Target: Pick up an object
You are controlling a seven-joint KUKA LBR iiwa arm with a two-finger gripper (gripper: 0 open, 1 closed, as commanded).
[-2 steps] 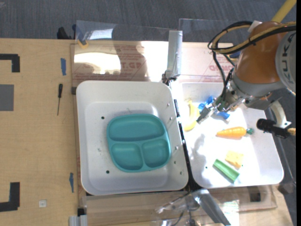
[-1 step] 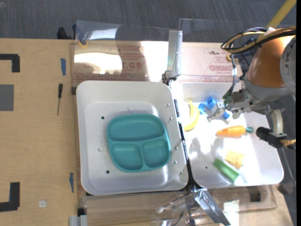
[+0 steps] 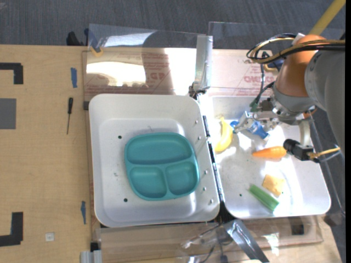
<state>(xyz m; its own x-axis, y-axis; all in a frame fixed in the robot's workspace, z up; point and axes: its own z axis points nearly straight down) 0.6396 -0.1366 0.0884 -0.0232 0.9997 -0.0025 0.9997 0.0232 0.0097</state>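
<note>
Pincer (image 3: 253, 126) hangs low in the right bin (image 3: 312, 201), just beside the banana (image 3: 224, 136), with a blue-and-white thing right at its tip. Gripping or not? Cannot tell. Carrot (image 3: 270, 153) lies near; yellow block (image 3: 273, 184) and green stick (image 3: 264, 197) sit apart.

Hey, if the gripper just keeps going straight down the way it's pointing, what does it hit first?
Probably the bare floor of the right bin, between the banana and the carrot. The gripper hangs over that gap, though depth is hard to judge.
</note>
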